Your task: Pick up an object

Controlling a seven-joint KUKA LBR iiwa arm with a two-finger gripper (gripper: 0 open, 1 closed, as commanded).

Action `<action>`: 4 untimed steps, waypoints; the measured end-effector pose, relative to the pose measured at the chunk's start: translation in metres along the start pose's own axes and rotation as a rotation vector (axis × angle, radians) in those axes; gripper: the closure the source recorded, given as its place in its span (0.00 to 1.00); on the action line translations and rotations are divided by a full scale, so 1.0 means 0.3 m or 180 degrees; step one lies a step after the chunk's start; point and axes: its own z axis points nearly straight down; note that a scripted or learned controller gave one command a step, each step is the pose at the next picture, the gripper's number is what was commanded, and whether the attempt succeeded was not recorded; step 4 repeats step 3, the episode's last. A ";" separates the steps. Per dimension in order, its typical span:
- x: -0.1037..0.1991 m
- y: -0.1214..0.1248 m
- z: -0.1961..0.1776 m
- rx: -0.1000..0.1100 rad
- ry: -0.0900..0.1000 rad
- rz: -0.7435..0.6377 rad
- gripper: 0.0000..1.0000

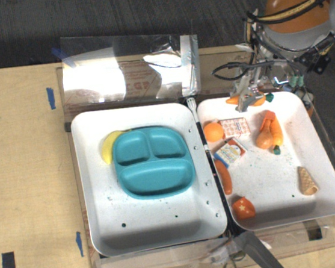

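Note:
My gripper hangs over the far rim of the right bin. A thin orange carrot with a green end lies crosswise between its fingers, sticking out on both sides, and the fingers are shut on it. Below it in the bin lie a round orange, a red-and-white carton, a second small carton, an orange pepper-like toy, a red sausage, a tomato and a tan cone.
The left bin holds a teal divided plate with a yellow thing tucked under its left edge. A clear plastic sheet lies behind the bins. Cables trail near the wrist.

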 end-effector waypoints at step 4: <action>-0.022 -0.367 0.065 -0.0006 0.0006 -0.1704 1.00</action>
